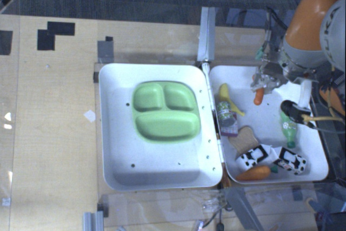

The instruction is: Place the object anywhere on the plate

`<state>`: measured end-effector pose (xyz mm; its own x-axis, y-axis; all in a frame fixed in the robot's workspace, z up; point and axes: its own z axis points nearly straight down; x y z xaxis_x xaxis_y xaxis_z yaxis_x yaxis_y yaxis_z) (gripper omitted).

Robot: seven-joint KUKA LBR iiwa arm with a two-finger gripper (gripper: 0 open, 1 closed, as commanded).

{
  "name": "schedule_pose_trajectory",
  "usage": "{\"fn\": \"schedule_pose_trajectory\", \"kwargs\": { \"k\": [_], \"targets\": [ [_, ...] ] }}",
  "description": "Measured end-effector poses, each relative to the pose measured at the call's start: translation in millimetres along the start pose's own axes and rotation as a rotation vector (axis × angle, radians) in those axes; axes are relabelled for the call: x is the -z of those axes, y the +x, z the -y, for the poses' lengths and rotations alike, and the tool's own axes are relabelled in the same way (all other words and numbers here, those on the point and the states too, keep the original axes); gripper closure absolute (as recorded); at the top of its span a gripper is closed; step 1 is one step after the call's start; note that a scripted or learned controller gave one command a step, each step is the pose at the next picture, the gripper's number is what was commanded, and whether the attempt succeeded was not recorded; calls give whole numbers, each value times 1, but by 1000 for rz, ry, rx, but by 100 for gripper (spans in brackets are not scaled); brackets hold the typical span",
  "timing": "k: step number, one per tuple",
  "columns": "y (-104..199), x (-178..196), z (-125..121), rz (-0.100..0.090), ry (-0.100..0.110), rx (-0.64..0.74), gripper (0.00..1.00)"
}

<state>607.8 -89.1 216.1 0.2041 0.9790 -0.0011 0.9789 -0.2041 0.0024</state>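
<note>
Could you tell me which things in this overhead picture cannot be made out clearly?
- Gripper: too small and blurred in the camera view to tell whether the small orange object under it is gripped.
- Arm: cut off by the right edge.
- Purple packet: label too blurred to read.
- Right bin: its far right side is covered by the arm and cables.
</note>
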Motion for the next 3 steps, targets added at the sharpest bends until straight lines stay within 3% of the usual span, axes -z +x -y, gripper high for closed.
{"fn": "schedule_pose_trajectory", "kwargs": {
  "k": [1,2,3],
  "targets": [
    [24,-32,-15,-1,2,-73,100],
    [-10,69,-6,-1,-2,91,100],
    [59,14,6,-2,1,240,100]
  ]
}}
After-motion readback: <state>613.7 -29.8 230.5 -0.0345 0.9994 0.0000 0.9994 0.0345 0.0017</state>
